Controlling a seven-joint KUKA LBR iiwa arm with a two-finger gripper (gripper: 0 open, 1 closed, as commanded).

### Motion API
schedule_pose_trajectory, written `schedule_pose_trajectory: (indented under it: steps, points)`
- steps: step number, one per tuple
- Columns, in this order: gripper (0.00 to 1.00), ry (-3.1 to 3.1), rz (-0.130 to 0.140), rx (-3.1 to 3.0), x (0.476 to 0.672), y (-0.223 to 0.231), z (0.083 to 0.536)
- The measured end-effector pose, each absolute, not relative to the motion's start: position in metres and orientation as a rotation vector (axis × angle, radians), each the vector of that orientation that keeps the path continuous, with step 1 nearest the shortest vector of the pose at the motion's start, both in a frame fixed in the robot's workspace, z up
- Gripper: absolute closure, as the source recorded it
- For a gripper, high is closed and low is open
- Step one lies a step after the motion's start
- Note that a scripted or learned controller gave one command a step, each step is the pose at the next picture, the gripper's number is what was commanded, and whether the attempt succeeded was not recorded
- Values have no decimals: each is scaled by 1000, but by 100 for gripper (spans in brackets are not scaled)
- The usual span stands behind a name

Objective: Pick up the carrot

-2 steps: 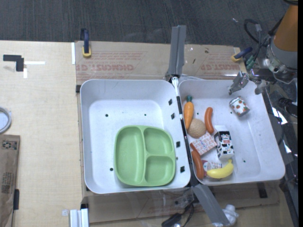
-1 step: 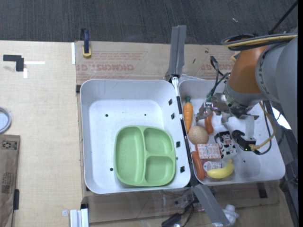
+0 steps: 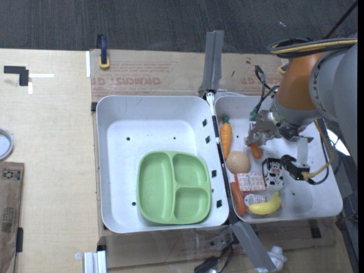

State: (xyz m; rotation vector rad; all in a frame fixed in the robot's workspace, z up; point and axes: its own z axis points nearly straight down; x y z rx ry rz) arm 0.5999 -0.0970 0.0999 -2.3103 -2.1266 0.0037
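Closest to the camera is the near rim of the two white bins, so I'll start there and go down in size. The left bin (image 3: 114,152) is the roomy one, and pretty much all it's got is a green divided plate (image 3: 173,186) sitting toward its near right part. The right bin (image 3: 318,206) is the cluttered one. The arm (image 3: 318,78), grey with its orange band, comes in from the right and hangs over the far middle of that bin, with the gripper (image 3: 259,135) down among the stuff. There's something small and orange-red right under it, but I honestly can't tell what it is, or how the gripper is set.

Now the smaller stuff. The carrot (image 3: 226,136) is in the right bin, lying along the left wall at the far end, green top pointing away, tip pointing toward the near side. It's just left of the gripper, not touching it. Right at its near tip is a beige egg-shaped thing (image 3: 238,162), then a red and white packet (image 3: 251,182), a banana (image 3: 265,206) at the near end, and a reddish sausage-looking piece (image 3: 237,198) along the wall.

Handling guess: light, stiff, probably smooth and a bit slippery. I'd pinch it across the thick orange middle, but the wall crowds that side.
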Motion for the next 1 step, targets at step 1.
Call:
schedule_pose_trajectory:
  steps: [1]
  points:
    - [100, -1565, 7, -2721, 500, -59, 190]
